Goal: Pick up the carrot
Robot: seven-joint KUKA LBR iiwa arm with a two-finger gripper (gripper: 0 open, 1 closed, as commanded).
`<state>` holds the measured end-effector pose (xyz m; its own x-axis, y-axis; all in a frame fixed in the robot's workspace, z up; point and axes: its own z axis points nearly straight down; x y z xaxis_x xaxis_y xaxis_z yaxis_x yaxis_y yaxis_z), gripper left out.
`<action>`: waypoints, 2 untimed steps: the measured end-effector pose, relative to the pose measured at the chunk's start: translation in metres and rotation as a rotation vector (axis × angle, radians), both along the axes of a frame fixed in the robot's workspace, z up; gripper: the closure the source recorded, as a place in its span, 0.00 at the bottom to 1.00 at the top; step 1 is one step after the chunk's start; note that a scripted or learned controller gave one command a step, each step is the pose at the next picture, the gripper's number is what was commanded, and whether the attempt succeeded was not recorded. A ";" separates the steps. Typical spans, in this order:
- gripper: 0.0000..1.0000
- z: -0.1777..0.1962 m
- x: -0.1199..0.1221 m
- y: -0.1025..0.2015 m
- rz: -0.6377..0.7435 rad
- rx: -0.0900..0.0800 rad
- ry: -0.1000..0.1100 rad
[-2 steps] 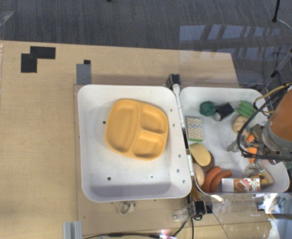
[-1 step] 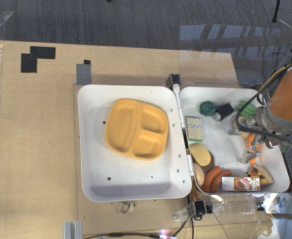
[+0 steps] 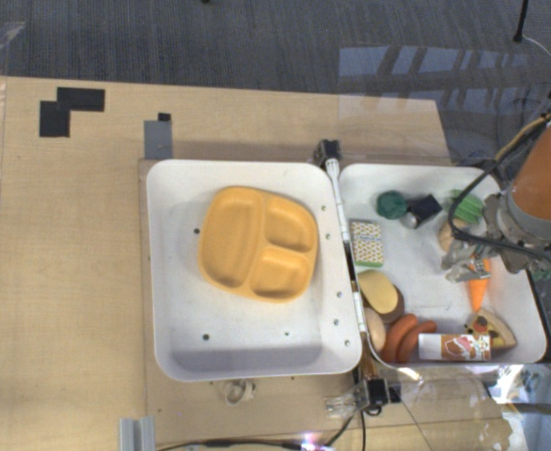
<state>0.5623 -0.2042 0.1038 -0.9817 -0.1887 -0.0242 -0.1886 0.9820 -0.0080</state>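
On the pale wooden counter (image 3: 69,280) two shallow white bins with rounded corners are set side by side. The left bin (image 3: 177,346) is of smooth plastic and bears a mustard-yellow sectioned tray (image 3: 257,242), softly rounded and divided into three compartments. The right bin (image 3: 515,341) is crowded with small toys. The carrot (image 3: 479,292), a short orange cone with its tip pointing toward the near edge, is seen at the right side of this bin, just below the claw (image 3: 465,263). The grey metallic claw is lowered over the carrot's upper end, under the arm's orange band (image 3: 550,178); whether its fingers are spread or closed on the carrot cannot be told, since arm and cables cover them. A dark green rounded object (image 3: 391,204) and a small black block (image 3: 423,209) lie near the far wall. A speckled green-and-white carton (image 3: 367,242) is placed along the left wall, with a tan potato-like oval (image 3: 381,292) below it. Glossy red-orange sausages (image 3: 406,335), a white tube with a red label (image 3: 456,347) and a wedge-shaped pizza slice (image 3: 491,330) are gathered at the near edge.
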 end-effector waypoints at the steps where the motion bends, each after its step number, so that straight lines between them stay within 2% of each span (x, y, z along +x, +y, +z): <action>1: 0.00 -0.001 0.000 0.000 0.000 0.000 0.001; 2: 1.00 0.013 0.004 0.001 0.002 -0.002 -0.013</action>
<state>0.5663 -0.2037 0.1172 -0.9810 -0.1907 -0.0362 -0.1904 0.9816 -0.0121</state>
